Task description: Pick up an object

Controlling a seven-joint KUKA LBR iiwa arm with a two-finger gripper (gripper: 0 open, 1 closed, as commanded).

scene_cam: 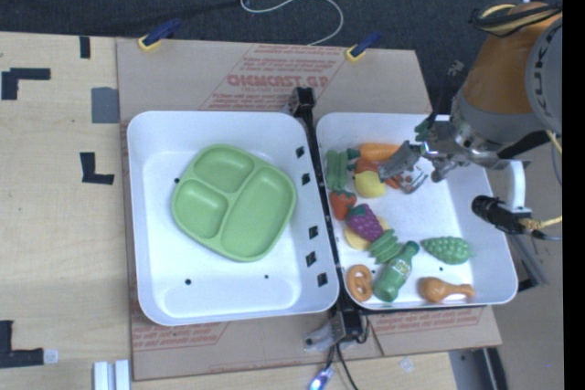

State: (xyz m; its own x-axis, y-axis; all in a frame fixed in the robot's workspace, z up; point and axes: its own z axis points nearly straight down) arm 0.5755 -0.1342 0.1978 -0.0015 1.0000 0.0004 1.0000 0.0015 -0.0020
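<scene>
Gripper (409,167) low over the upper part of the right bin (475,224), fingers spread and holding nothing, just beside the yellow lemon (369,185) and orange carrot (379,151) among toy foods.

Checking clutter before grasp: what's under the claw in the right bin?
The claw hangs over the orange carrot and yellow lemon. It covers part of a red item there.
</scene>
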